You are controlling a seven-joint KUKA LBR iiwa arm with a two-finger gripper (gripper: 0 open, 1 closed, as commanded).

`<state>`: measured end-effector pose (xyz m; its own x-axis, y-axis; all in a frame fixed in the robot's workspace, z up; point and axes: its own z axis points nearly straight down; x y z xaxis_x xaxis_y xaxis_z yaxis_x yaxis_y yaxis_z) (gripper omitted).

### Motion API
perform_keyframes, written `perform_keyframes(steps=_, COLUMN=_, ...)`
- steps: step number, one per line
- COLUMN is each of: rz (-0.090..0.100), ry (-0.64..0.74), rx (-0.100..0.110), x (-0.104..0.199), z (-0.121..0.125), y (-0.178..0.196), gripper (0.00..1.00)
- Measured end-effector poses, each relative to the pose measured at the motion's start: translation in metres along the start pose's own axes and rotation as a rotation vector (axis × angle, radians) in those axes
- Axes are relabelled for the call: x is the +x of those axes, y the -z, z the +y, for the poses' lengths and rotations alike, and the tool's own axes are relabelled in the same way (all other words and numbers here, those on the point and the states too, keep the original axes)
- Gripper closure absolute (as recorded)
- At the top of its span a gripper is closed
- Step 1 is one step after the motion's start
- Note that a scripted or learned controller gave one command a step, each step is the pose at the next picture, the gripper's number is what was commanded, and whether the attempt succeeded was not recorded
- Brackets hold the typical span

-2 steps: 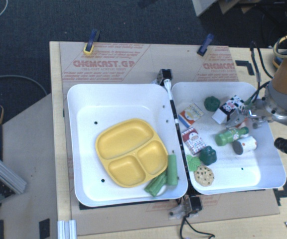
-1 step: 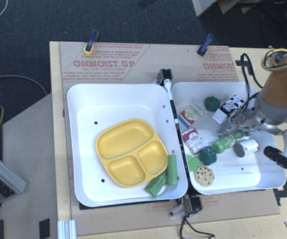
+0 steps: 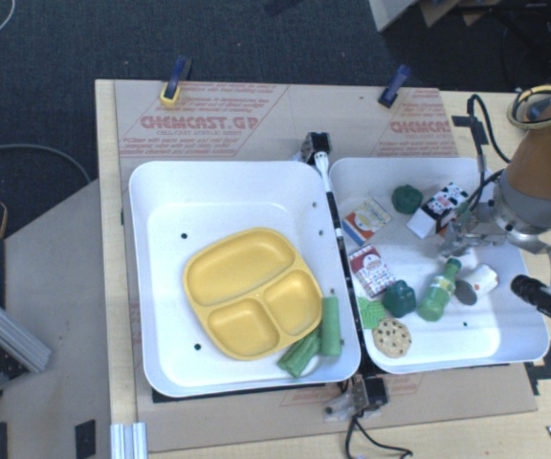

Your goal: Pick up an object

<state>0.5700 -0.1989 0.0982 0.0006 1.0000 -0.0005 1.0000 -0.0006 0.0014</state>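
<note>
Gripper (image 3: 460,244) sits low in the right bin (image 3: 505,347), directly above the neck of a green bottle (image 3: 438,293); whether it is released or clenched cannot be told from this angle. Nothing is visibly held. At its 12 o'clock lies a black-and-white patterned toy (image 3: 445,201), at 10 o'clock a dark green ball (image 3: 407,198), and at 4 o'clock a small white cylinder (image 3: 483,279). Further out, at 7 o'clock, a cookie (image 3: 391,335). In the left bin (image 3: 161,256) rests a yellow divided plate (image 3: 251,291). Likely risk: the bottle's narrow, rounded neck slipping free, or crowded neighbours being nudged aside.
</note>
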Motion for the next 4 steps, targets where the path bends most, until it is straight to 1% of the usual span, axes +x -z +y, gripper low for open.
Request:
perform_keyframes(steps=1, rz=-0.002, ry=0.002, rx=-0.005, x=0.008, z=0.007, y=0.050, gripper=1.00)
perform_keyframes(steps=2, rz=-0.003, ry=0.003, rx=-0.008, x=0.013, z=0.008, y=0.114, gripper=1.00)
perform_keyframes(steps=3, rz=-0.002, ry=0.002, rx=-0.004, x=0.012, z=0.010, y=0.128, gripper=1.00)
perform_keyframes(steps=4, rz=0.004, ry=0.004, rx=0.006, x=0.057, z=-0.020, y=0.117, gripper=1.00)
